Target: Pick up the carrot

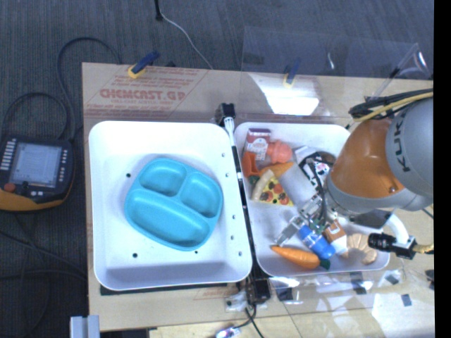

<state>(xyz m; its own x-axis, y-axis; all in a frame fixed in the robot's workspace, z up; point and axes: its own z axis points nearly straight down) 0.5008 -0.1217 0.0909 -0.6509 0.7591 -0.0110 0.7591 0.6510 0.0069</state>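
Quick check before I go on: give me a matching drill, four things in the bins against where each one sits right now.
Things:
1. carrot
2. blue divided plate
3. pizza slice
4. croissant

Places:
A. left bin, middle
B. right bin, near edge, left of the blue bottle
C. right bin, near-right corner
D. right bin, upper left part

Pairs: 1-B, 2-A, 3-D, 4-C
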